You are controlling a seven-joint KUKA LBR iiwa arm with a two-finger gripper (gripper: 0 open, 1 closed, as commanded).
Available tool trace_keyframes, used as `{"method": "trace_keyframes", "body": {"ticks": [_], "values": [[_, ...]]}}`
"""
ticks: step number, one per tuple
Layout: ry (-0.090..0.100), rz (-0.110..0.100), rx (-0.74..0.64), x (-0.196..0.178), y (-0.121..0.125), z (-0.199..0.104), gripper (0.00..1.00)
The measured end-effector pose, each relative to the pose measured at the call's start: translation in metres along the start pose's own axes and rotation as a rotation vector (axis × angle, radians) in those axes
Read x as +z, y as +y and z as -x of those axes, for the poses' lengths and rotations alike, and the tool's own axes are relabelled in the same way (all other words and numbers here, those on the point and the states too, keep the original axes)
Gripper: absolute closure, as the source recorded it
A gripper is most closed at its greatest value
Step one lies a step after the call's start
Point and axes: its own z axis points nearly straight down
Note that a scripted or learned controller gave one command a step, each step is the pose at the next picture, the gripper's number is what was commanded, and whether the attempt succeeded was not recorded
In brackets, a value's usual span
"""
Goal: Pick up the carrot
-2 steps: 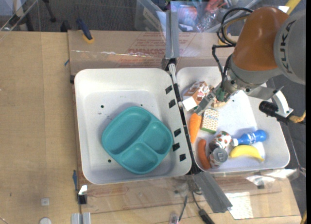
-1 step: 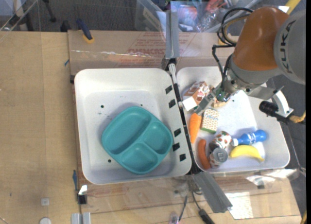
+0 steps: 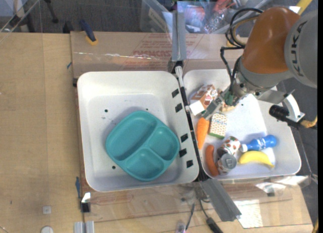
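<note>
1. The carrot [image 3: 202,132] lies in the right bin [image 3: 282,169], against its left wall, just beside a green-patterned card [image 3: 218,124].
2. The gripper [image 3: 229,99] hangs low over that bin's upper part, near a small brown-and-white carton [image 3: 204,95]; its grip state I cannot tell.
3. A teal divided plate [image 3: 142,145] sits in the left bin [image 3: 96,126].

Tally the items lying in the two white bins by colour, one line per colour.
Teal: 1, divided plate
Orange: 2, carrot, orange-red piece
Yellow: 1, banana
Blue: 1, bottle
Mixed colours: 3, carton, box, can
Total: 8
</note>
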Motion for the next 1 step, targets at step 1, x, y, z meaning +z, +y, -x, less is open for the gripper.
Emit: {"method": "trace_keyframes", "body": {"ticks": [1], "values": [[-0.004, 0.005, -0.290, 0.0952, -0.0317, 0.0403, 0.00]]}}
